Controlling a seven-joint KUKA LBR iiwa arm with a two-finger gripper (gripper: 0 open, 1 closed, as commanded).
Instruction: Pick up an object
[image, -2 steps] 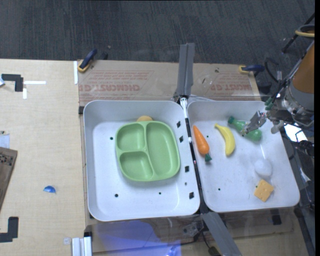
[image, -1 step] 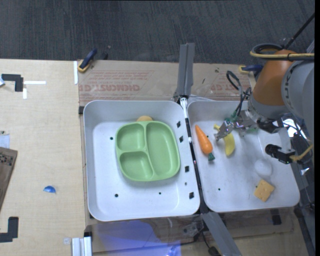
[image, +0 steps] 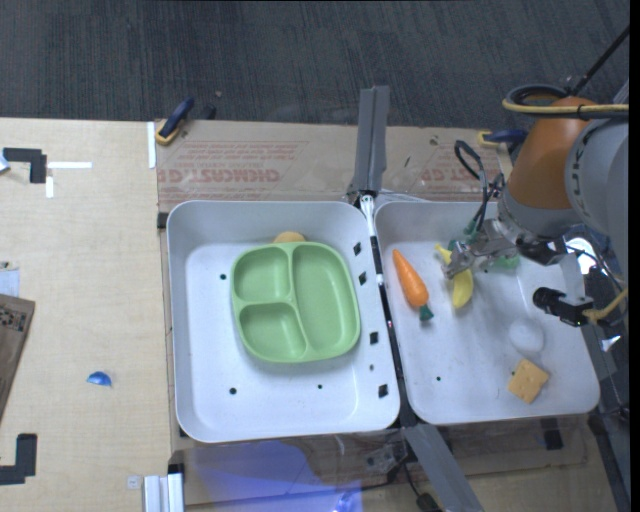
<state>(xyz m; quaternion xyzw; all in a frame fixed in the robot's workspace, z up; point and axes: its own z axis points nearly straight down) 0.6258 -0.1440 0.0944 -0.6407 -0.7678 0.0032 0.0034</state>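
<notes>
In the right bin (image: 470, 395) lie an orange toy carrot (image: 409, 279), a yellow banana-like piece (image: 461, 290), a pale round object (image: 527, 337) and a tan square block (image: 528, 380). My gripper (image: 464, 262) hangs low over the back of this bin, directly above the top end of the yellow piece and just right of the carrot. Its tip and a green bit (image: 505, 263) beside it blur into the wrist hardware. I see nothing clearly lifted off the bin floor.
The left bin (image: 200, 400) holds a green three-compartment plate (image: 296, 300), with a small yellow-orange thing (image: 289, 238) peeking out behind its far rim. A grey divider post (image: 371, 140) rises between the bins. The arm's body (image: 560, 170) overhangs the right bin's back right corner.
</notes>
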